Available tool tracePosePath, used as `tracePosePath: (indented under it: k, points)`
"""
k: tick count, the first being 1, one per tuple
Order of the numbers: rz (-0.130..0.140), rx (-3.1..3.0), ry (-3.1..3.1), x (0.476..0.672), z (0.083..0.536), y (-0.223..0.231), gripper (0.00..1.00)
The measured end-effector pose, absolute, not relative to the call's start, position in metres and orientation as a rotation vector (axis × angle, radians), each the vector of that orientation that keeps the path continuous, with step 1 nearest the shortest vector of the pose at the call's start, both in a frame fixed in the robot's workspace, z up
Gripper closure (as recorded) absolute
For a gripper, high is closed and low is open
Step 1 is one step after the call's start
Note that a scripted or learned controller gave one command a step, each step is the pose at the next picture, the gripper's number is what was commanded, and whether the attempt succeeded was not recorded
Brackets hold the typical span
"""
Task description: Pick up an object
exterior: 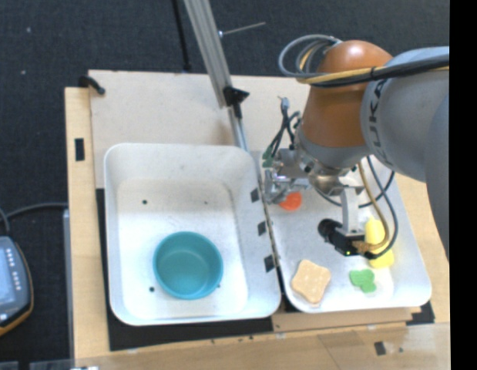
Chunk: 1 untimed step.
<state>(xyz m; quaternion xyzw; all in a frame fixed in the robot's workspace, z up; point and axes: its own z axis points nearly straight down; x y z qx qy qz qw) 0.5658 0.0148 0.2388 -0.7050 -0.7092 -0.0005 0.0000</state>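
The tool [275, 182] hangs low at the 10 o'clock corner of the right bin [408, 280], how far open I cannot tell, with a small orange piece [291, 201] just beside it at 4 o'clock, not visibly gripped.

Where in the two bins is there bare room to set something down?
The left bin is mostly bare: the whole far half beyond the teal bowl. The right bin is crowded: the tool hangs over its far end beside an orange piece, with a tan piece and a green piece along the near edge.
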Motion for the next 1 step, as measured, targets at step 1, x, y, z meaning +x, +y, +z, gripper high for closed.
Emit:
tracePosePath:
  k: [1]
  points:
    - [-0.004,-2.211,-2.229,0.5419,0.2492,0.0657,1.0]
